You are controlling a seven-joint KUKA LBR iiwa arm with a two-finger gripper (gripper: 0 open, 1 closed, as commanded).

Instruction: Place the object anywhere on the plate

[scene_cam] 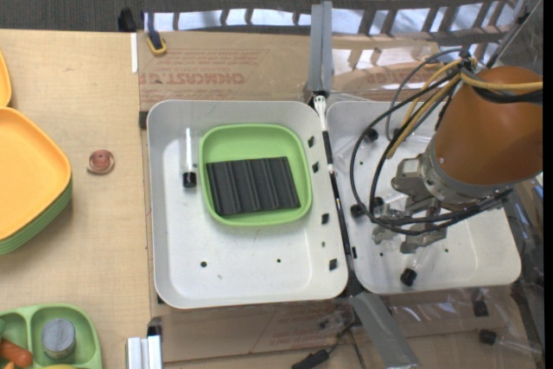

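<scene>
Far to the left of the tool, stacked orange plastic plates (30, 177) sit at the edge of the wooden tabletop (95, 82), with a small red round knob (101, 161) beside them and a green divided tray (47, 340) at the lower left corner. Still well left of the tool, the left white bin (242, 272) holds a white marker pen with a black cap (188, 158), lying just beside the left rim of a green square plastic plate (255, 143). A black ribbed rectangular mat (256, 186) rests on that plate. Over the right white bin (458, 272), the tool (413, 225) hangs below the arm's orange band (497, 130), amid black cables; whether it is open or closed cannot be told. A small clear tube with a black cap (411, 270) lies on the bin floor just beneath the tool.
</scene>
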